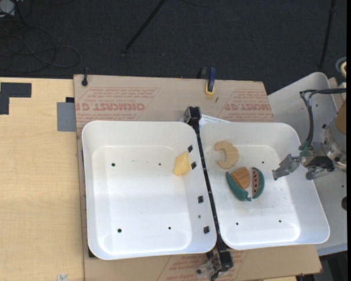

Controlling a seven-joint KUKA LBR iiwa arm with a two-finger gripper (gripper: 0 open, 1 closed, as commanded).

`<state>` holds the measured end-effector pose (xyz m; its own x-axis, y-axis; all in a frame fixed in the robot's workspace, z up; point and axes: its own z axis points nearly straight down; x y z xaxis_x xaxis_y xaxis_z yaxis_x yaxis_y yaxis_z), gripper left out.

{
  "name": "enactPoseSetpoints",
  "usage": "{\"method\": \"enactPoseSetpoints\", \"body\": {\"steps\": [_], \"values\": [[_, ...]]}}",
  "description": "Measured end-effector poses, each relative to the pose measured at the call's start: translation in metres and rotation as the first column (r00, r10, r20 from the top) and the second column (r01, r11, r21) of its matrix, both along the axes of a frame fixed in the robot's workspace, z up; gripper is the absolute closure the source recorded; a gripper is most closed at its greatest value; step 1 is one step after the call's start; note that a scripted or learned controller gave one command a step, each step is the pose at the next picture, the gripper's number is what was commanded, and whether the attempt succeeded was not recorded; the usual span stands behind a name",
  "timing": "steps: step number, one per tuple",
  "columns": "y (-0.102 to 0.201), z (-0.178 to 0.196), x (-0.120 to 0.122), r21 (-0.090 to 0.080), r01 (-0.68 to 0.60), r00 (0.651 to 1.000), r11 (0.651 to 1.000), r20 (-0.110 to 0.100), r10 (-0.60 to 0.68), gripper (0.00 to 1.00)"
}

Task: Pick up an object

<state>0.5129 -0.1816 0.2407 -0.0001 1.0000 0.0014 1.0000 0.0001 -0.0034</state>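
Observation:
A yellow wedge (pixel 181 164) lies in the left bin (pixel 105 157), close to its right wall. The right bin (pixel 281 227) holds a tan crescent (pixel 227 154) and, just below it, a watermelon-slice toy (pixel 246 184) with a green rind. My gripper (pixel 297 170) hangs over the right bin's right side, to the right of the watermelon slice and apart from it. Its fingers (pixel 282 168) are spread open with nothing between them.
A black divider (pixel 201 186) with clamps runs between the two bins. Both bins rest on a cardboard sheet (pixel 140 101), with a blue and yellow clamp (pixel 210 82) at its back edge. Cables (pixel 309 122) hang beside the arm at the right.

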Motion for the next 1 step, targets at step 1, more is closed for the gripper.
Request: {"method": "enactPoseSetpoints", "body": {"steps": [1], "values": [[-0.0102, -0.1449, 0.0181, 0.002, -0.001, 1.000, 1.000, -0.009, 0.001, 0.00]]}}
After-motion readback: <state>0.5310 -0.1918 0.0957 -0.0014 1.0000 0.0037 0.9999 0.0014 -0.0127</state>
